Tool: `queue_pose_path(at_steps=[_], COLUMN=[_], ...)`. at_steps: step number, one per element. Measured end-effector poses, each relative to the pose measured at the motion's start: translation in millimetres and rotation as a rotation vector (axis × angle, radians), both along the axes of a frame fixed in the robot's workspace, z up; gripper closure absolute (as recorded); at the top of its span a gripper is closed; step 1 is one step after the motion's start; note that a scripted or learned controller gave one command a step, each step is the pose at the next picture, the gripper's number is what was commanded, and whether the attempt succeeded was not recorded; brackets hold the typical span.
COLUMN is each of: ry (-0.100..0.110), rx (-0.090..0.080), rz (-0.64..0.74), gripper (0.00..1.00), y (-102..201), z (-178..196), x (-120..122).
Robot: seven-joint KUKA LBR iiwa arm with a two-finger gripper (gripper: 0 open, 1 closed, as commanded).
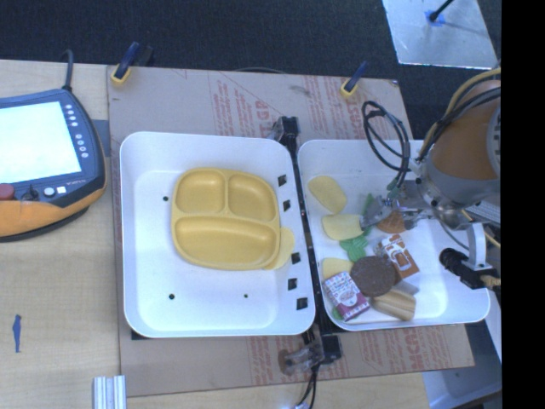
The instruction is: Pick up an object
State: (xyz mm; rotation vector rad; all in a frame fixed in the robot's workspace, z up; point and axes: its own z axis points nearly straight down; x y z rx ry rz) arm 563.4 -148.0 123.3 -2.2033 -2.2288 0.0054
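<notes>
The right bin (443,309) holds a heap of small food items: two pale yellow chips (327,193), a green piece (355,247), a dark round patty (374,275), a red and white packet (343,294), a tan block (394,304) and an orange-brown packet (398,256). My gripper (392,210) reaches in from the right and hangs low over the bin's middle. It sits right above a small brown item (392,223) and beside a green scrap (369,204). The wrist hides the tip.
The left bin (149,254) holds a yellow divided tray (226,218). A black divider with clips (296,228) runs between the bins. A teach pendant (43,160) lies at the far left of the bench. Black cables (383,135) loop above the right bin.
</notes>
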Motion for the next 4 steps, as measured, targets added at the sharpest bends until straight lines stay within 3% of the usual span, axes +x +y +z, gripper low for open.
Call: queue_pose_path(at_steps=[1,3,4], ry=[-0.002,-0.003,-0.006], rx=[-0.001,-0.002,-0.003], rz=[-0.002,-0.011,-0.011], gripper=[0.0,0.0,0.0], y=[52.8,53.0,51.1], z=[-32.7,-31.4,-31.4], x=[-32.9,-50.3,-47.4])
